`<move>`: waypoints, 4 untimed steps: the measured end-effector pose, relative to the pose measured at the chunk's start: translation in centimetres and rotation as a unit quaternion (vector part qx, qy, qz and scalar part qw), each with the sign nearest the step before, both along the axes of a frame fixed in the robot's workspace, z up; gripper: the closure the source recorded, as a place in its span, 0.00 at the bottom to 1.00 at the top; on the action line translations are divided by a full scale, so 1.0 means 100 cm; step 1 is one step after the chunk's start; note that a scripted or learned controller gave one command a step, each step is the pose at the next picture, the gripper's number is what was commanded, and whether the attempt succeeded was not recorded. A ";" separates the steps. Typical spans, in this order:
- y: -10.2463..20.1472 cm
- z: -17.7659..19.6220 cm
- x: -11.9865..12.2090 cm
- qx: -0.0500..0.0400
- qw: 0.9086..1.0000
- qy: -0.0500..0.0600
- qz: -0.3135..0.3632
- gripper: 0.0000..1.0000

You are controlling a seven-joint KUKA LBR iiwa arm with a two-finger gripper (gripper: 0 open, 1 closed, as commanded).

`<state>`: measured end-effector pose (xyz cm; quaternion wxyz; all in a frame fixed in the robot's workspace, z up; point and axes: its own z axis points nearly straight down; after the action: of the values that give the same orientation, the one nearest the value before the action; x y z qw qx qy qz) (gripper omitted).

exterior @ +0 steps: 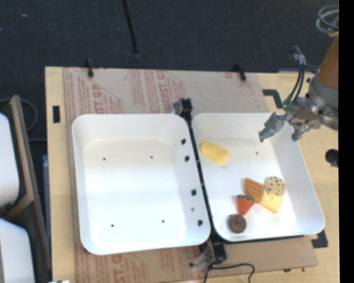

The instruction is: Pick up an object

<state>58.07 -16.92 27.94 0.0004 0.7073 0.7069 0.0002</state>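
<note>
Hovering gripper [281,127], fingers apart, nothing held; we fear the clustered toys [261,196] may foil a clean grasp.

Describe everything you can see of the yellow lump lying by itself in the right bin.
The yellow lump is a smooth, rounded, lemon-like oval, matte like soft plastic or foam. It lies flat on the right bin's floor in the upper left part, close to the divider. Nothing touches it; the other items cluster nearer the front, and the pincer hangs off to its right.
</note>
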 end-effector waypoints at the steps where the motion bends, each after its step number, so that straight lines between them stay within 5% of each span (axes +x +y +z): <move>1: 0.051 -0.172 -0.022 0.001 1.000 0.006 0.001 0.00; 2: 0.048 -0.155 -0.018 0.000 1.000 -0.001 0.000 1.00; 3: 0.048 -0.156 -0.018 0.000 1.000 0.000 -0.001 0.00; 4: 0.040 -0.121 0.026 0.000 1.000 -0.002 0.000 0.00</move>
<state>60.70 -12.96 15.85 0.0018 0.7072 0.7070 0.0011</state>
